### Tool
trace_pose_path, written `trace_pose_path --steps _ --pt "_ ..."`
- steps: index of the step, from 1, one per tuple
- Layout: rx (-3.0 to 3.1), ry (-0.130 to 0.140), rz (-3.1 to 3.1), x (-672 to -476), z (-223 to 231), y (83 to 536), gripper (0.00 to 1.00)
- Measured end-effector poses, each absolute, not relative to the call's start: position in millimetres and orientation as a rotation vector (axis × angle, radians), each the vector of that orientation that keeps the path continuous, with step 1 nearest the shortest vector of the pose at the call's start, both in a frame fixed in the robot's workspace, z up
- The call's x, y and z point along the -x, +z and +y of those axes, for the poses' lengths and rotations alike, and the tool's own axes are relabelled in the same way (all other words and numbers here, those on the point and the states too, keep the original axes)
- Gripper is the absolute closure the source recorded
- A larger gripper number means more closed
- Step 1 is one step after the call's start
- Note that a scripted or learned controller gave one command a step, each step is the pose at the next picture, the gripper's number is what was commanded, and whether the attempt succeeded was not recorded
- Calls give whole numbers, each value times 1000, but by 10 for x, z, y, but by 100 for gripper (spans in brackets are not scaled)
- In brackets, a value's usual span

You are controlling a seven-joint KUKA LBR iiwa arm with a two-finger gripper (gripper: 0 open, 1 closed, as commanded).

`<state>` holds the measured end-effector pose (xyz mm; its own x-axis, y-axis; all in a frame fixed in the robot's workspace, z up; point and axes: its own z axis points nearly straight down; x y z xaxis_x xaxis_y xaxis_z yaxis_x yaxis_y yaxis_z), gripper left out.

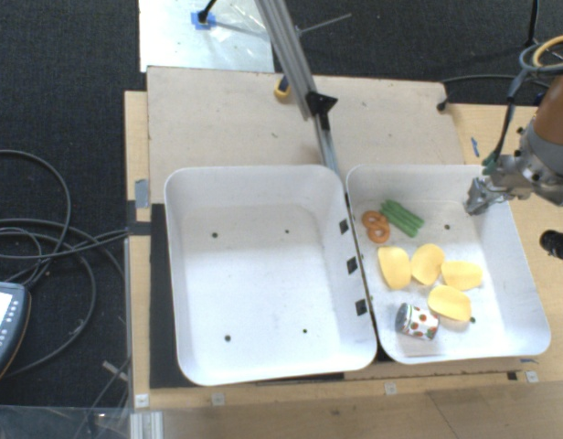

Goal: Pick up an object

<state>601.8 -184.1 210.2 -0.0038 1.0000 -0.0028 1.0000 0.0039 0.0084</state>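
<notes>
The right bin [515, 273] holds several yellow chip-like pieces [427, 264], a green bean-like piece [402, 218], two small orange rings [376, 226] and a small red-and-white can [416, 321] lying on its side near the front. My gripper [480, 198] hangs over the bin's far right edge, above and to the right of the objects. It is apart from all of them. Nothing shows between its fingers.
The left bin [185, 245] stands beside the right one, with a black-marked divider edge [352, 265] between them. A slanted metal pole [295, 53] crosses the back of the bench. Cables [44, 245] and a tablet [3, 323] lie on the floor at left.
</notes>
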Motion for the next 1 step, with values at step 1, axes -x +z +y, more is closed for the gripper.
trace_pose_path --steps 1 --pt "-2210 6 2222 -6035 -1847 2650 100"
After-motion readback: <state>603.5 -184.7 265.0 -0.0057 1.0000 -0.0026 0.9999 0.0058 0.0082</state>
